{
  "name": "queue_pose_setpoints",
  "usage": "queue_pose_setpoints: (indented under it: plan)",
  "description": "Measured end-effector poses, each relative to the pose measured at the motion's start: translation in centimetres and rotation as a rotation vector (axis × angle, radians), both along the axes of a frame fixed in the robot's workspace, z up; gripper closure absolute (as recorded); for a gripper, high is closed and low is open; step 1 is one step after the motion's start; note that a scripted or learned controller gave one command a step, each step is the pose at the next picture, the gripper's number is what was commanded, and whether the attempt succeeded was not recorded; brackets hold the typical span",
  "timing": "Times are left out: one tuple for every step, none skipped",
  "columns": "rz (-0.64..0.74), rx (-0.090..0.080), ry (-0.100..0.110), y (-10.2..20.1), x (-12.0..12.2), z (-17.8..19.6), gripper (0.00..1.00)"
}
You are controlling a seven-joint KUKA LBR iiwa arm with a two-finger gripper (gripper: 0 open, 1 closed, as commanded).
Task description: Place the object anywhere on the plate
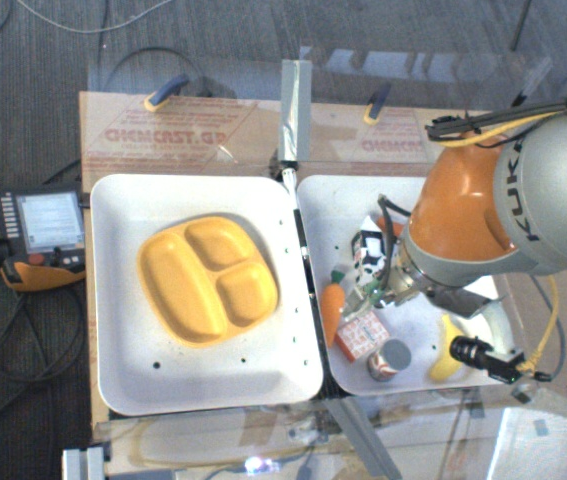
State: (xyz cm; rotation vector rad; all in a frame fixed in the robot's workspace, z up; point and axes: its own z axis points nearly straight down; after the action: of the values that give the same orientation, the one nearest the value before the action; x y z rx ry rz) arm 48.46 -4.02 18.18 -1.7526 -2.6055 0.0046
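Yellow plate (210, 279) in left white bin (113, 368), cardboard-topped bench (183, 133), grey carpet (23, 78)

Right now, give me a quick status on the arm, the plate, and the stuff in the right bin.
Gripper low in right bin, over the clutter. Yellow plate in left bin, nothing on it. Carrot, red box, can, banana in right bin.

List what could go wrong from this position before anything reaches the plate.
1. The carrot, the red box and the can lie crowded together beneath the gripper, so a grasp may knock or catch a neighbour.
2. The plate sits in the other bin, so the carry must clear both bin walls.
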Motion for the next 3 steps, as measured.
queue_pose_setpoints:
  plan:
    - [-0.081,0.002,0.003,-0.3,1.0,1.4,1.0]
    - [-0.206,0.001,0.005,7.0,1.1,-0.1,1.0]
    - [-0.177,-0.002,0.002,0.5,-0.1,0.0,1.0]
